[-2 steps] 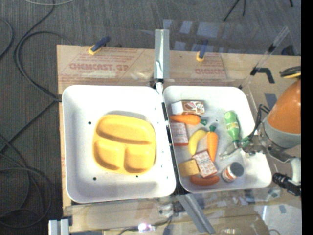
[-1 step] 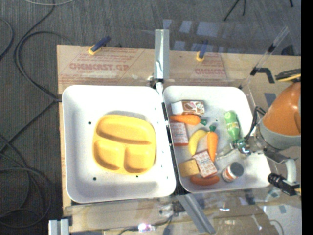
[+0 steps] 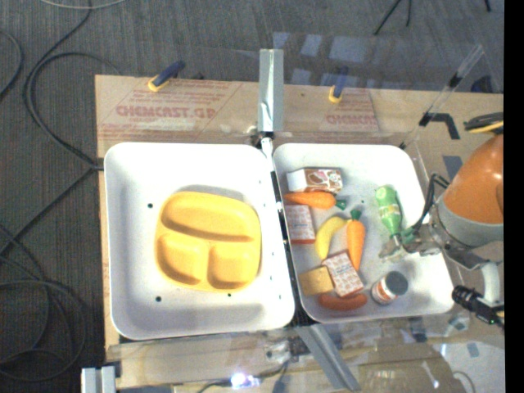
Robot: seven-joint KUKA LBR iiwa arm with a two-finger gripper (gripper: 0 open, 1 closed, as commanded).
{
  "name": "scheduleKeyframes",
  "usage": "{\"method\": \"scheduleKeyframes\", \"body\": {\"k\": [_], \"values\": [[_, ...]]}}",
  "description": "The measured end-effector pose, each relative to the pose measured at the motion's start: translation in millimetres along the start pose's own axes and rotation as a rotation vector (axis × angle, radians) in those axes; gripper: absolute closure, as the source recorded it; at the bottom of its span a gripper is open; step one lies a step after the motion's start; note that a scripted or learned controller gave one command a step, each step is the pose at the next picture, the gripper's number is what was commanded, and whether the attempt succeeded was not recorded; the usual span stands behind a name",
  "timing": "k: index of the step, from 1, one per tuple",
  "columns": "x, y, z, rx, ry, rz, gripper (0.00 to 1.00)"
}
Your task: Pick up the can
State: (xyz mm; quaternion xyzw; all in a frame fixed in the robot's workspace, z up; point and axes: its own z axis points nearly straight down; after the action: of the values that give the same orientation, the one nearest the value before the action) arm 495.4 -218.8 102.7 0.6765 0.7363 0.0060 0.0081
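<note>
Can: the can [image 3: 390, 287] sits in the right bin [image 3: 413, 170], down in the near right corner, tipped a bit so its dark round top faces up at the camera.
Neighbours: a reddish sausage-looking thing [image 3: 342, 302] lies just left of the can, along the near wall, with a small printed packet [image 3: 344, 273] overlapping it.
Arm: comes in from the right, orange band [image 3: 484, 182] up top, grey wrist below it.
Gripper: the gripper [image 3: 409, 242] is at the right side of the right bin, just beside the lower end of a green bottle [image 3: 389, 209], and above the can with a gap between them.
Jaws: honestly can't tell if they're spread or closed, too small and blurry. Nothing visibly between them.
Other stuff in right bin: a banana [image 3: 328, 235], two carrots, one upright-ish [image 3: 354, 243] and one lying across near the top [image 3: 309, 200].
Left bin: the left bin [image 3: 131, 301] has a yellow divided tray [image 3: 210, 239] in the middle.
</note>
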Motion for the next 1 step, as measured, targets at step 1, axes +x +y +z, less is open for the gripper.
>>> {"method": "scheduleKeyframes", "body": {"k": [1], "values": [[1.1, 0.8, -8.4, 0.001, 0.002, -0.001, 1.00]]}}
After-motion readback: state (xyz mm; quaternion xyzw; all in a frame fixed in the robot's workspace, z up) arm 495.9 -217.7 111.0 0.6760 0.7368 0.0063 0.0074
